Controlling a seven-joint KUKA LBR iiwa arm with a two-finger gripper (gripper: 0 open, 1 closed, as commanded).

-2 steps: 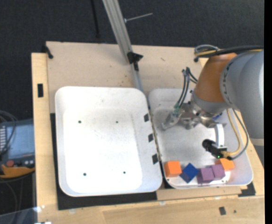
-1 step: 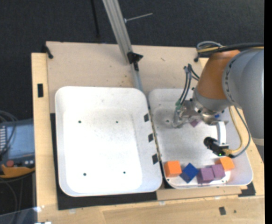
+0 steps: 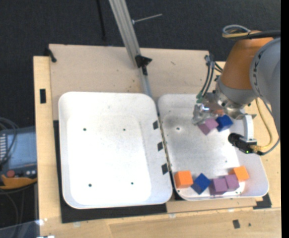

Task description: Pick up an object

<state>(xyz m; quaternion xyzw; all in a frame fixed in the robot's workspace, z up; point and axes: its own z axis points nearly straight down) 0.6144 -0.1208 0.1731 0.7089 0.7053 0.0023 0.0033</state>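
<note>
— Where's the gripper [image 3: 202, 114]?

— Down over the far end of the right bin [image 3: 194, 152], right by a purple block [image 3: 208, 126]. A blue block [image 3: 224, 122] sits just beside that one.

— Has it got hold of either?

— Can't tell; the wrist hides how it's set.

— And the rest?

— Along the near edge of that bin: an orange block [image 3: 183, 178], a blue one [image 3: 201, 183], two purple ones [image 3: 224, 184] touching, another orange [image 3: 241, 173] at the corner. The left bin [image 3: 109, 148] lies alongside.
</note>
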